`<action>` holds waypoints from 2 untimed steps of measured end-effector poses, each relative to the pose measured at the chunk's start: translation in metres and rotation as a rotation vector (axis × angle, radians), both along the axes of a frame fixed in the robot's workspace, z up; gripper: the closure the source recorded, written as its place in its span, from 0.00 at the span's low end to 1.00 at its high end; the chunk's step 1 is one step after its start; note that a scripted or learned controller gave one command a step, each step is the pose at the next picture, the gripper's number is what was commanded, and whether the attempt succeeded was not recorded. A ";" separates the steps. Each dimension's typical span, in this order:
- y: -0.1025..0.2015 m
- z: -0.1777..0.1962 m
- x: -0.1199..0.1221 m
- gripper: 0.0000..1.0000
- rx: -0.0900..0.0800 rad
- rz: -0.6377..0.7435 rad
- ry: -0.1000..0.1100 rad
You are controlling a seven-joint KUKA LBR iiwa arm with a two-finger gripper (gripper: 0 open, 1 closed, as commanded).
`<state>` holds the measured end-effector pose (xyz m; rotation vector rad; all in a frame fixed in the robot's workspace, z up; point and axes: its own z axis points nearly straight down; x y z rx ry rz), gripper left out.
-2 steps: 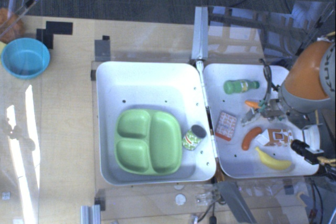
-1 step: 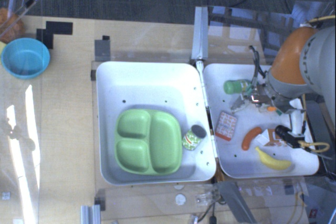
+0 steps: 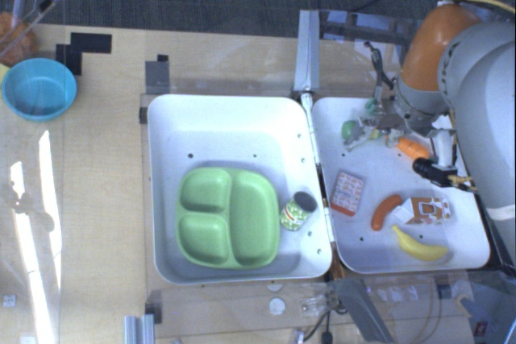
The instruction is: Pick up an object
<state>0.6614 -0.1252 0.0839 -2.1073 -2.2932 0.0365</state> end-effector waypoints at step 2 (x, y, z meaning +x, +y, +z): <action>0.003 0.000 0.000 0.00 -0.005 0.016 -0.003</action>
